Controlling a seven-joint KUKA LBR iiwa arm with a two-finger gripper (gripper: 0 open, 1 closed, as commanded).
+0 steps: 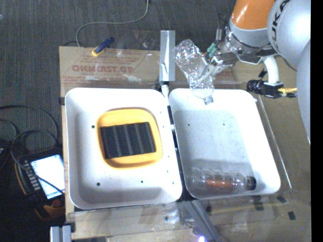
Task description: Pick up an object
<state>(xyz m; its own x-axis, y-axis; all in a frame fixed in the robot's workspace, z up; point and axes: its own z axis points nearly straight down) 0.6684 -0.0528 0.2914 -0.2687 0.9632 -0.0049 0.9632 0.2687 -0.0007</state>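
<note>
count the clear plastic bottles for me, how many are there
2. One crumpled bottle is up in the air at the far edge of the right bin, at the gripper. The other bottle lies on its side along that bin's near wall.

Fixed overhead slant onto both bins (75, 102)

The arm (282, 14) is cut off by the top and right edges.
</note>
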